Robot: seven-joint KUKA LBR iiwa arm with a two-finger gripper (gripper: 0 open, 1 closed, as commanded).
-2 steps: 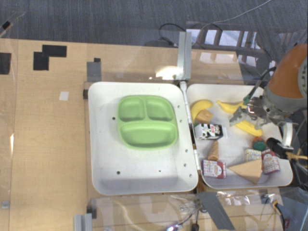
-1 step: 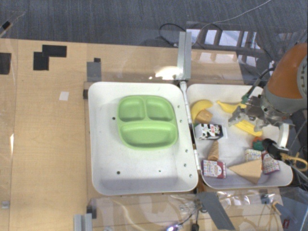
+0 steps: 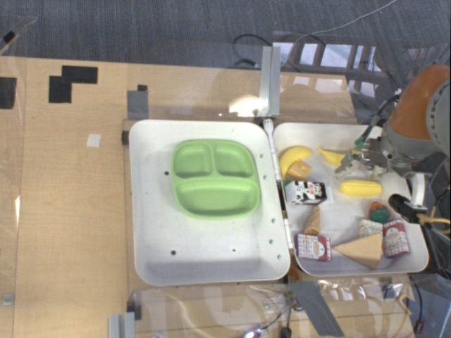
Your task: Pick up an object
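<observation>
- The arm [image 3: 423, 115] reached in from the right and hung over the right bin's [image 3: 423, 259] far right part, its orange band at the frame edge.
- The gripper [image 3: 368, 155] sat low above the bin floor, between a small yellow piece [image 3: 331, 155] and a yellow corn cob [image 3: 361, 187].
- Whether the gripper was open or closed could not be told; dark metal and cables blurred together there, and nothing was seen held in it.
- The right bin held the pickable things: a lemon [image 3: 294, 158] with a tan chunk [image 3: 299, 170] touching it, a black-and-white carton [image 3: 307, 191], a cone [image 3: 312, 221], a cheese wedge [image 3: 361, 249], two red-and-white packs [image 3: 313, 246] and a red-and-green item [image 3: 380, 212].
- The left bin [image 3: 155, 259] carried a green tray [image 3: 215, 178], well apart from the arm.
- By my judgement, the step in hand was the approach: the gripper was lowering toward a target, most likely the cob or the small yellow piece.
- The next move would call for centring over one object, descending to the floor and closing squarely; the cob's round body could roll out of the grip.
</observation>
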